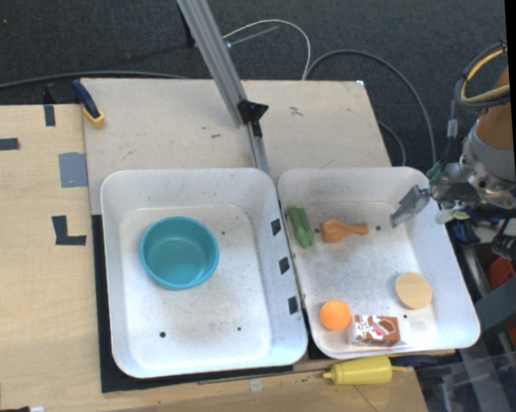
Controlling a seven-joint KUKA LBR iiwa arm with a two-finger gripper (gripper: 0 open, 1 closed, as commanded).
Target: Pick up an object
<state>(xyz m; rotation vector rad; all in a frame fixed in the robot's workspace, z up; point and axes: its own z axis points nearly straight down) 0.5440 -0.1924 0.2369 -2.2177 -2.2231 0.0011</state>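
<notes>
The gripper (410, 206) hovers at the right bin's (438, 258) upper right edge, grip state impossible to tell, nothing picked yet, so it's approach time: swing left and down onto the nearby wooden pear-shaped piece (342, 230) at frame centre-right.

Robotics lab: taped bench (28, 199), cables (354, 62).

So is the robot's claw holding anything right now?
Claw: over the right bin's top right corner, nothing between its fingers; open or shut cannot be told.
</notes>
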